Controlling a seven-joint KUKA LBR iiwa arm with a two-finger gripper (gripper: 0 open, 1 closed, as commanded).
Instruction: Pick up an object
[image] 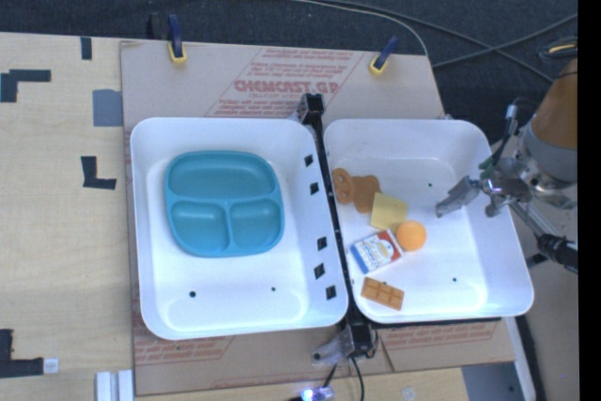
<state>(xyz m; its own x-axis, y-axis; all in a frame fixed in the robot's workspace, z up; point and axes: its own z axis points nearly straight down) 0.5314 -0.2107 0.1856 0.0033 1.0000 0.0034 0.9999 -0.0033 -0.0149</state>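
The candidates for picking all lie in the right bin [470, 296], gathered toward its left side near the middle of the frame. An orange ball [410, 235] sits just right of a yellow block [388, 209] and seems to touch it. Up and left of the block is a brown pretzel-like piece [352, 187]. Below the block lies a small red, white and blue packet [377, 252], and lower still a brown waffle-like bar [382, 294], slightly apart from the rest. None of them is lifted; each rests on the bin floor.

The end effector [460, 197] hangs over the right part of the same bin, right of the ball and apart from it, with nothing between its fingers. Whether those fingers are spread or closed I cannot tell at this angle.

The left bin [150, 296], in the middle left of the frame, carries a teal divided plate [224, 203].

So, by my reading, the pick has not begun in earnest: the approach to an object, the closing on it and the lift all remain. The ball looks the nearest target.
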